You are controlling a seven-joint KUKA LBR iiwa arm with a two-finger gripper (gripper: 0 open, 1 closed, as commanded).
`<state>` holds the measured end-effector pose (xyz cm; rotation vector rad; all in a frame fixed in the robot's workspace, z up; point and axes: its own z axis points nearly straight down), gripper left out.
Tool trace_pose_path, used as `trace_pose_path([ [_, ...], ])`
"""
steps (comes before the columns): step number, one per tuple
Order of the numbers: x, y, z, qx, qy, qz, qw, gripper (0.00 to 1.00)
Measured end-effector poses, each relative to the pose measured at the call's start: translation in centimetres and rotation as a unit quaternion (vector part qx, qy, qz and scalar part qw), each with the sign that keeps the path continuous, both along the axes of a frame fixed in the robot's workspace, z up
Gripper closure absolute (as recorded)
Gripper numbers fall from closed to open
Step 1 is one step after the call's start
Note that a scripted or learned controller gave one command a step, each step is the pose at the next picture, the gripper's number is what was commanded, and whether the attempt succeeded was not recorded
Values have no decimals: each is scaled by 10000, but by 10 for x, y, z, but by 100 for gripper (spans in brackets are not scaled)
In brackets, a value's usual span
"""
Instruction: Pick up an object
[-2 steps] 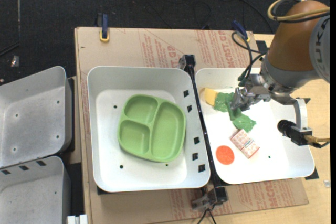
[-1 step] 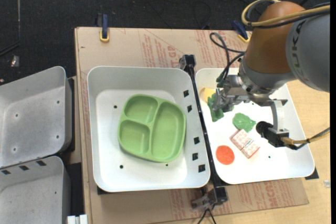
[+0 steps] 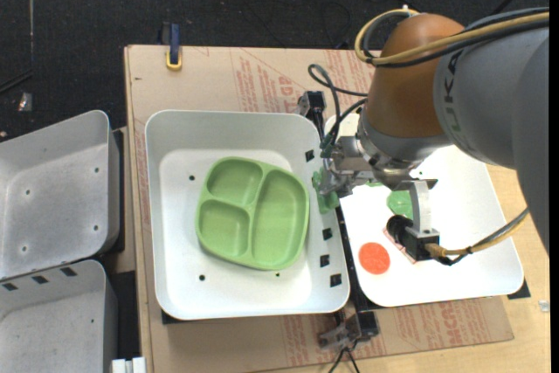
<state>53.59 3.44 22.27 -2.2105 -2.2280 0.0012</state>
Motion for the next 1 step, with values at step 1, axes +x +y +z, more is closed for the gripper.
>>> trace_pose_path([
  [1, 3, 57, 2, 1, -12, 6, 10000, 100],
])
